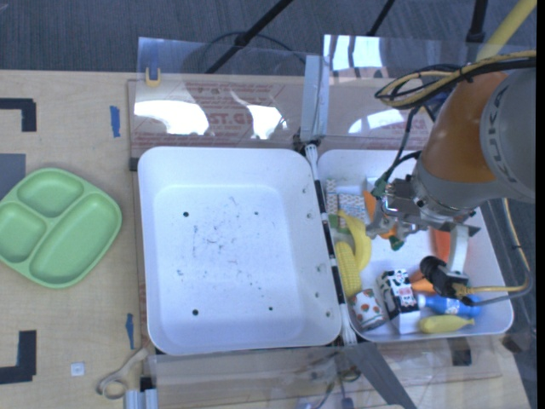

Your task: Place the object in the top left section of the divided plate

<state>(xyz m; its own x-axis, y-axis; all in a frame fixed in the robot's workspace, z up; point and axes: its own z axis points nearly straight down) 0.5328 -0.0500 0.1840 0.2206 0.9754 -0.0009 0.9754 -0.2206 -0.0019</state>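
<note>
The green divided plate [58, 227] lies on the wooden bench [68, 100] near its left edge, well apart from the two white bins. The left bin [228, 164] sits beside the right bin [498, 313], the two touching along their shared rim. The arm [477, 135] reaches over the right bin, and its gripper [397, 225] hangs above the bin's middle; whether the claw is open or closed cannot be told. In the right bin, a yellow banana [358, 244] and a corn cob [347, 271] lie along the left wall, a small black-and-white cow toy [398, 292] sits near the front edge, and a blue marker [447, 305] and a yellow piece [445, 323] lie at the front right corner.
</note>
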